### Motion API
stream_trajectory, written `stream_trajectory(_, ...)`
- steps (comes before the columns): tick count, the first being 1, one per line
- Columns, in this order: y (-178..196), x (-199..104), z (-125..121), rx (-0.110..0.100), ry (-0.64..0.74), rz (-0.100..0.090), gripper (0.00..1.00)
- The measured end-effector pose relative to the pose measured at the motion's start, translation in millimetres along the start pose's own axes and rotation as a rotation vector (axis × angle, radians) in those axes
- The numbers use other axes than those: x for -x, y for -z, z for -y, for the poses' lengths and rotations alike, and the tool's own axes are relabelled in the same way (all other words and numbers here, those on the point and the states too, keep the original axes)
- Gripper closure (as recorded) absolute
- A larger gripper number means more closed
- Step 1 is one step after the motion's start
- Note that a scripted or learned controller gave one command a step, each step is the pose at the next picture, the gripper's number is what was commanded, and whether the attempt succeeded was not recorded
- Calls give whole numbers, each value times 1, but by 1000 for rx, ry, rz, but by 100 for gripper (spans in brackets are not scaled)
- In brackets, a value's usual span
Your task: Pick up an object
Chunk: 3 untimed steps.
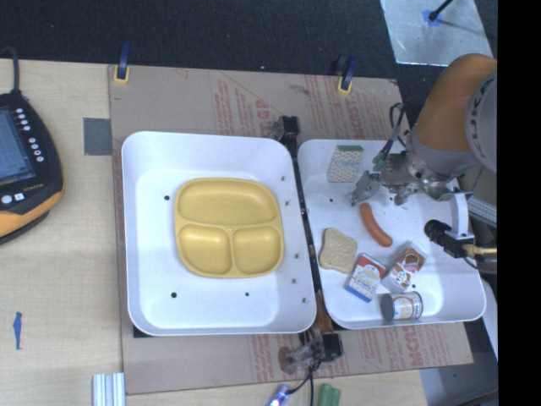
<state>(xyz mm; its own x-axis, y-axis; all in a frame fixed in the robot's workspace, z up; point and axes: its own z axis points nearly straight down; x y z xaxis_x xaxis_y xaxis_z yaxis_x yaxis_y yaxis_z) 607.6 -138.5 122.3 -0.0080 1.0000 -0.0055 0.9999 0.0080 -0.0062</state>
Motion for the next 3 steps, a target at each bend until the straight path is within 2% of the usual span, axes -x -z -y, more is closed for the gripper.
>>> stream_trajectory(1,-31,-3,8,2,-4,-4,0)
stream_trajectory(2,-20,-2,8,0,-4,-2,100)
stream_trajectory(3,71,-57,-35,5,-5,-7,100)
